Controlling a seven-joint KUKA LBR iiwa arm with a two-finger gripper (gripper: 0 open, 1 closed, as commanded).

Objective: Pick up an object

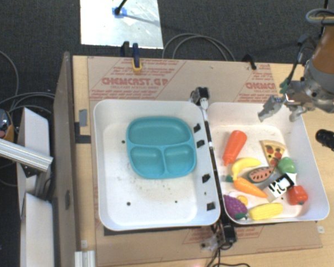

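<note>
My gripper [282, 109] hangs over the far edge of the right bin [314, 166], fingers open, nothing between them. Below it in that bin lie toy foods: an orange carrot [234, 146], a pizza slice [273, 149], a banana [243, 165], a watermelon slice [260, 174], a second small carrot [249, 187], a green vegetable [286, 164], a red pepper [298, 194], a corn cob [265, 210], purple grapes [235, 206] and a black-and-white tag [279, 184]. The carrot is the nearest piece, a little left of and below the gripper.
The left bin [114, 204] holds a teal divided plate [161, 147]. A black-clipped divider [207, 154] runs between the bins. Cardboard [156, 79] lies under both bins. Cables and a metal rail [19, 153] sit off the bench to the left.
</note>
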